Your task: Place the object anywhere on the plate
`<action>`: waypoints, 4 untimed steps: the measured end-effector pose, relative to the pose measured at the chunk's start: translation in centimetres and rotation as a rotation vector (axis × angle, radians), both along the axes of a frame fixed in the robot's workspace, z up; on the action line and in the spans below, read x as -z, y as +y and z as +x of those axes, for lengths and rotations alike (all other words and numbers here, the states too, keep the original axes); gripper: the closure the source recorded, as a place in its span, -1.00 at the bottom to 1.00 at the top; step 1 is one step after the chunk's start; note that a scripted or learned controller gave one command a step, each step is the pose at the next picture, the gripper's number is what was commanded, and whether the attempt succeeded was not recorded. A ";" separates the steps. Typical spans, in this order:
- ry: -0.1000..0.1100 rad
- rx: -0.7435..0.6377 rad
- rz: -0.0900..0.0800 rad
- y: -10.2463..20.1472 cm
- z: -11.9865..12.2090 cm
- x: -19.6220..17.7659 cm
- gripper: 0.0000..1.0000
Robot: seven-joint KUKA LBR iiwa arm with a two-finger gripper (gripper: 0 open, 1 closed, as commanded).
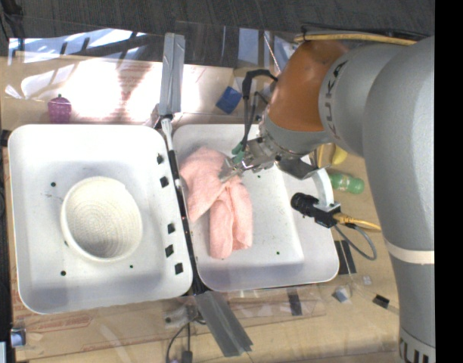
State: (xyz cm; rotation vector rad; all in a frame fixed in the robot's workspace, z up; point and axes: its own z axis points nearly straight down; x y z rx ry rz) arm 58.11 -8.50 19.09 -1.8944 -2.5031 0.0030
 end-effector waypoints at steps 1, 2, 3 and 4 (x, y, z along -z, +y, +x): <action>-0.001 -0.090 -0.001 5.5 2.9 -2.1 1.00; 0.000 -0.102 -0.001 12.1 -1.5 0.0 1.00; -0.001 -0.265 0.000 19.5 -10.4 -4.1 1.00; -0.002 -0.391 0.000 26.1 -10.5 7.5 1.00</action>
